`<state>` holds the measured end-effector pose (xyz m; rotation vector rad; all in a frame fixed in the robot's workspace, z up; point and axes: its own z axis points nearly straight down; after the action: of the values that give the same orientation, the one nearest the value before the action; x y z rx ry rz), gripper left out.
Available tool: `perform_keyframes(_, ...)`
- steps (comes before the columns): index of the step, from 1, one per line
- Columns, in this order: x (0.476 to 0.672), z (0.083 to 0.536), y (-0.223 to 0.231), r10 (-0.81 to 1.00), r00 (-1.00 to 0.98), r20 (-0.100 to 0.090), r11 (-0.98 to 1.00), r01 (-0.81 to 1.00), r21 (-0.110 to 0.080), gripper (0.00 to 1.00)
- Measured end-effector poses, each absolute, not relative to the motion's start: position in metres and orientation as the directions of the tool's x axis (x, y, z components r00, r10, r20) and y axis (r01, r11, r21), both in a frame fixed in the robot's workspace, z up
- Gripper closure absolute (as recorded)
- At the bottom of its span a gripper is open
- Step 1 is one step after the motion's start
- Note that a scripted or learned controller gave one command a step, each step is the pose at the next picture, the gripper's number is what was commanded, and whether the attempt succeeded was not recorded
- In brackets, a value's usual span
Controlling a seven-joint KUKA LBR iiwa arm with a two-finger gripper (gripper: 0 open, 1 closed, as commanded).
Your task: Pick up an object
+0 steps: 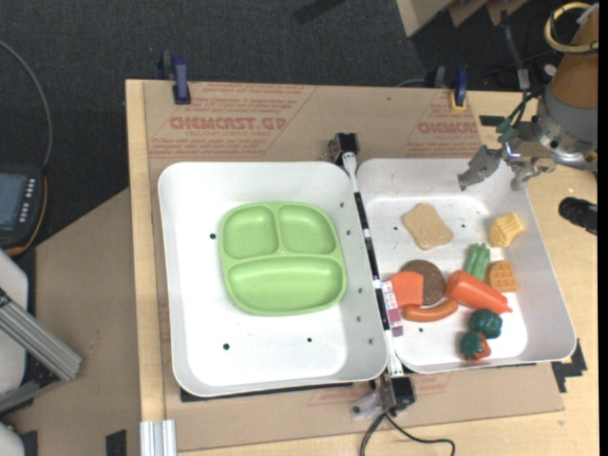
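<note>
i see my gripper [501, 168] open and holding nothing, over the back of the right bin [418, 180], near the toast [426, 226].

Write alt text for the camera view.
A grey robot arm's open gripper hovers over the far edge of the right bin, which holds toy food including a carrot and bread slice. The left bin holds a green divided plate.

Grey arm [568, 112], orange band, metal gripper [501, 166]
</note>
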<state>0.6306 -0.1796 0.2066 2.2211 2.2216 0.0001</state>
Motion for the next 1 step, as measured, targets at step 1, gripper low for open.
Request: perform_keyframes(1,0.6046,0.0821,-0.2182,1.000,0.000,0.011,0.000,1.000,-0.007,0.00)
